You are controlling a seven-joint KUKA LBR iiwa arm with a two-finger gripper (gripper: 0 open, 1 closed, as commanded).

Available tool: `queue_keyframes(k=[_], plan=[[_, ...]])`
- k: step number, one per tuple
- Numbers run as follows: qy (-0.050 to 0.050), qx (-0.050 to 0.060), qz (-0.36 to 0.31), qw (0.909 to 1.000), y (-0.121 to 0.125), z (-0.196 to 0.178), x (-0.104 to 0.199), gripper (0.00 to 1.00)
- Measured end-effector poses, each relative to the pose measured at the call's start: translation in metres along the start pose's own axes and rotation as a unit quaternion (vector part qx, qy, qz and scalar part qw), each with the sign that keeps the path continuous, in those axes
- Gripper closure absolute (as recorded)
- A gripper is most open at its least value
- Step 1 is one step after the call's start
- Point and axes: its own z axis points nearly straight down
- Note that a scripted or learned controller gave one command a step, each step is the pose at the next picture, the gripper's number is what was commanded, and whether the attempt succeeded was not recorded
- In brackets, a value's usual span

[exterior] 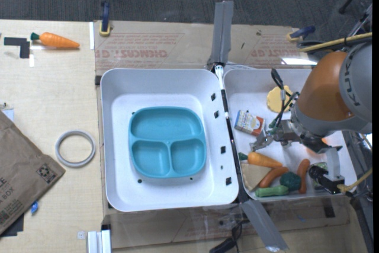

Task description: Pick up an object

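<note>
My gripper [267, 138] hangs low in the right bin [234, 87], reaching in from the right under the arm's orange band [323, 89]. It sits just above an orange carrot [265, 159] and to the right of a small orange and white carton [247, 122]. Nothing shows as held in it. Behind the gripper lies a yellow piece [277, 99], partly hidden by the arm. Near the bin's front lie an orange sausage [272, 177], a green vegetable [272, 191], a dark teal piece [290, 179] and a red sausage [304, 173].
The left bin [112, 145] holds a teal divided plate [167, 141]. On the bench to the left lie a grey ring [75, 147], a brown cardboard box [21, 178] and a second carrot [56, 40]. A grey divider [222, 32] stands between the bins at the back.
</note>
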Motion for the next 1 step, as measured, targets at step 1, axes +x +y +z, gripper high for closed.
queue_keyframes(k=[1], plan=[[0.000,0.000,-0.010,0.9999,0.0677,-0.0002,-0.0081,0.00]])
